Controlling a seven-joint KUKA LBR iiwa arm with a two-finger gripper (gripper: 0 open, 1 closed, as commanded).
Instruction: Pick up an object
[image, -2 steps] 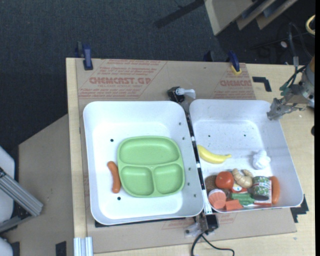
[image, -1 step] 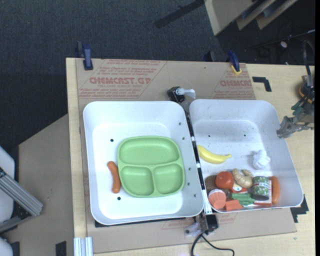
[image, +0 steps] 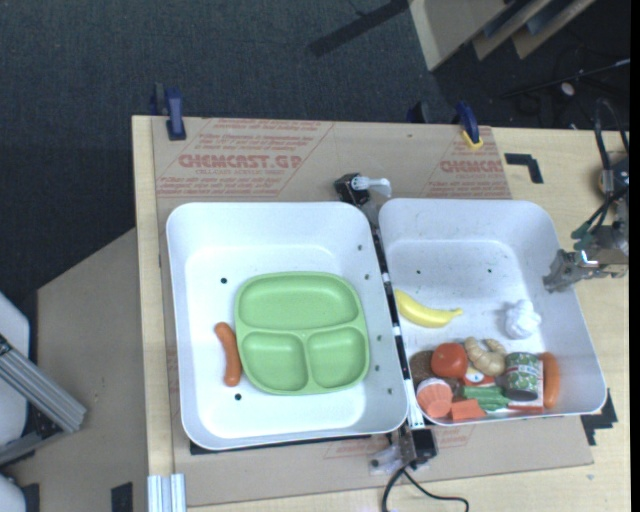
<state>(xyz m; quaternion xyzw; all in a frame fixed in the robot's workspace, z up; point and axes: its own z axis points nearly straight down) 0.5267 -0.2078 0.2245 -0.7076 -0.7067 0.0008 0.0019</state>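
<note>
Red print reading "CHEMCAST GP" repeats across the brown protective sheet (image: 250, 160) that covers the bench top, once behind the left bin and again, partly cut off, behind the right one. A blue clamp (image: 174, 112) and a blue-and-yellow clamp (image: 467, 124) pin the sheet's far edge. The bench is pale wood, and dark grey carpet (image: 200, 50) lies beyond it. The left bin (image: 190, 240) holds a green three-compartment plate (image: 300, 332) with an orange sausage-shaped toy (image: 229, 353) just beside its left edge. In the right bin (image: 450, 230), a yellow banana (image: 426, 311) lies near the dividing wall, a crumpled white piece (image: 520, 319) sits apart to its right, and a cluster of toy food crowds the near edge: a red tomato (image: 449, 360), a tan knobbly piece (image: 487, 352), an orange disc (image: 434, 399), a small green-labelled can (image: 521, 371) whose print is too small to read, and an orange carrot (image: 550, 380). The gripper (image: 570, 268) hangs at the right bin's right rim, with nothing seen in it; whether it is released or clenched cannot be told.
</note>
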